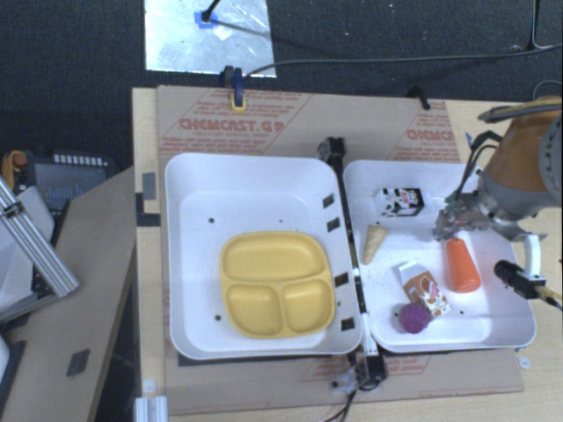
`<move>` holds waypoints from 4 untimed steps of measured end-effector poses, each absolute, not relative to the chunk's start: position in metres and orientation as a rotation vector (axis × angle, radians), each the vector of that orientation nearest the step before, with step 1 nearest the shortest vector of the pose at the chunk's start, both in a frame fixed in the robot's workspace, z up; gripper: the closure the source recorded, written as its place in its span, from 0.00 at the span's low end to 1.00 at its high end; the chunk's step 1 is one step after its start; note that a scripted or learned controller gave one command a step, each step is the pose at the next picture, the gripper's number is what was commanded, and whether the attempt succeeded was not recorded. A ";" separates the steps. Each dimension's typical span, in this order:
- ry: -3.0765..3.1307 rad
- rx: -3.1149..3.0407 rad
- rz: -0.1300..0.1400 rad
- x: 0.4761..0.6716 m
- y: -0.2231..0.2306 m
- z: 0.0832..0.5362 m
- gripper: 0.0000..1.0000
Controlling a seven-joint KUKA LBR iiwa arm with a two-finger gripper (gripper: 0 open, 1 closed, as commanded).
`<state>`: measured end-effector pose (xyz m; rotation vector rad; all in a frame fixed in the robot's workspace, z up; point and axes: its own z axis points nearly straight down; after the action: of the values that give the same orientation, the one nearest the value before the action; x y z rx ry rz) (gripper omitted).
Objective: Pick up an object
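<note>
Overhead, two shallow white plastic bins were seen side by side on a cardboard-covered bench. In the left bin (189,236) one smooth yellow tray (276,283) with three compartments was laid. In the right bin (510,319) five small things were scattered: a black-and-white carton (400,201), a pale cone (374,241), an orange cylinder (462,265), a printed box (425,291) and a round purple ball (414,317). The gripper (450,224) was lowered just above the cylinder's top end; nothing could be made out of its grip.
</note>
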<state>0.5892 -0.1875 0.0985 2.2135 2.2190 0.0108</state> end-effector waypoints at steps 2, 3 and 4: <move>2.224 2.212 0.004 0.598 -0.182 0.202 1.00; 2.224 2.210 0.006 0.600 -0.182 0.252 1.00; 2.232 2.210 0.004 0.607 -0.127 0.239 1.00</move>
<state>0.6069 -0.1273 0.2394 2.2101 2.2315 0.0038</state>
